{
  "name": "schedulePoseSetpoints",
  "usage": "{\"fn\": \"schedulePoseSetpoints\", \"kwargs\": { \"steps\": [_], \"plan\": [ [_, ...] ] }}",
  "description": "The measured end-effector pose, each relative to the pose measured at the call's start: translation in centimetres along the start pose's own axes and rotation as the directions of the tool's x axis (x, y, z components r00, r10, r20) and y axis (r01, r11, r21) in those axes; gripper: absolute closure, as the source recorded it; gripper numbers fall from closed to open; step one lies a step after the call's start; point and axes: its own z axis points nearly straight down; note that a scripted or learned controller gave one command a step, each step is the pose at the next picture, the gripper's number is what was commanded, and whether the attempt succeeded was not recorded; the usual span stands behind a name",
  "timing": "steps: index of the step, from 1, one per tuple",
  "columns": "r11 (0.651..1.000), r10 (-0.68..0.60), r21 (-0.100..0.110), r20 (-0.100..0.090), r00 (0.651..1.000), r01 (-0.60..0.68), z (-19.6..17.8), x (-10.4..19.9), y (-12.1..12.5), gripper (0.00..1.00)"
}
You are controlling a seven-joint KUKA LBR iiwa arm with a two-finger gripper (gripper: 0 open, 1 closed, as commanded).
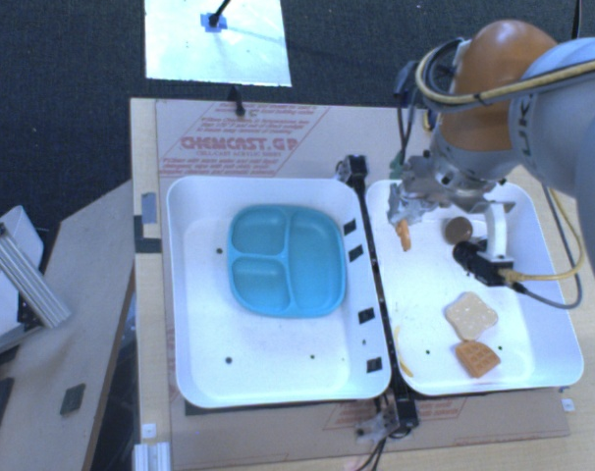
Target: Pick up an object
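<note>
left bin [194, 292]: shallow white plastic tray. I read it as the drop side, so nothing loose in it.
plate: blue plastic three-compartment plate [284, 260] flat in the left bin's middle. Compartments look bare.
divider: black clips [356, 253] run down the seam where the two bins meet, presumably pinning them together.
gripper [404, 222]: hanging over the right bin's upper left, just right of the seam. A small orange stick-shaped piece [404, 235] sits right at the fingertips. I judge it pinched between them, but it's tiny, so low confidence.
right bin [543, 351]: second shallow white plastic tray, the pick side, all loose items here.
brown ball: small round brown object [459, 230] near the bin's top, just right of the gripper.
cracker: pale square cracker-like piece [471, 315] lower centre of the right bin.
waffle: orange-brown waffle-like square [477, 358] just below the cracker, near the front wall.
cable: black plug with yellow cable [484, 266] draped across the right bin from the arm. Could snag on a lift.
</note>
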Motion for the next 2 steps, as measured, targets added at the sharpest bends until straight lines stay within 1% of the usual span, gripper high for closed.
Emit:
{"fn": "schedulePoseSetpoints", "kwargs": {
  "steps": [1, 2],
  "plan": [
    [1.000, 0.000, 0.001, 0.000, 1.000, 0.000, -0.3, 3.9, -2.5, 1.00],
    [1.000, -0.003, -0.001, -0.001, 1.000, 0.003, -1.1, 9.4, -3.9, 1.00]
  ]
}}
